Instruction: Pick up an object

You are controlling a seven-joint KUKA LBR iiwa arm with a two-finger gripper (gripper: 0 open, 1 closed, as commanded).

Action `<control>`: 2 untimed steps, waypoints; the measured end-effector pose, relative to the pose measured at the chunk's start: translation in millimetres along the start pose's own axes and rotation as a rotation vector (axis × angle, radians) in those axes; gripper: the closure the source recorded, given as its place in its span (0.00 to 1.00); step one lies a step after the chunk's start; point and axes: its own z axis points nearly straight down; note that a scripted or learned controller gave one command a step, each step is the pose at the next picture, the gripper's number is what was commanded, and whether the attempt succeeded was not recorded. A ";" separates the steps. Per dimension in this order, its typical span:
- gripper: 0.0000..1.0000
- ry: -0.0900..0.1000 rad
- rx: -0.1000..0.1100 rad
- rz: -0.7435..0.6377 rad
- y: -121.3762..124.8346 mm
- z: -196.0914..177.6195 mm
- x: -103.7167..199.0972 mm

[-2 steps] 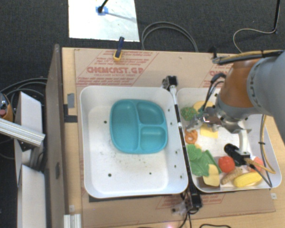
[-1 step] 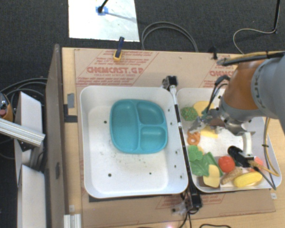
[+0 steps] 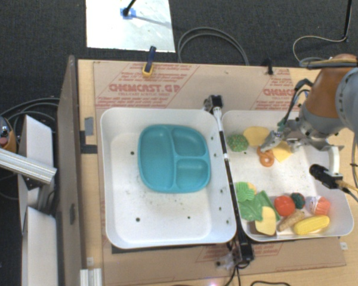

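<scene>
My gripper [image 3: 273,142] hangs low over the upper part of the right bin [image 3: 346,219], with the arm coming in from the right. Just below it lie an orange ring [image 3: 266,158] and a yellow wedge [image 3: 282,155]. A pale yellow piece [image 3: 256,134] and a bumpy green piece [image 3: 237,142] sit to its left. I see nothing clearly held between the gripper's tips.
Along the right bin's front lie green leafy pieces [image 3: 247,194], a red tomato [image 3: 284,205], a yellow corn-like piece [image 3: 311,224], a yellow slice [image 3: 265,224] and an orange-red piece [image 3: 322,205]. A teal divided plate [image 3: 173,158] rests in the left bin [image 3: 122,219].
</scene>
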 end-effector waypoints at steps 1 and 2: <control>0.00 0.005 0.003 -0.008 -12.2 -0.4 49.1; 0.00 0.005 0.003 -0.009 -6.6 -0.3 79.6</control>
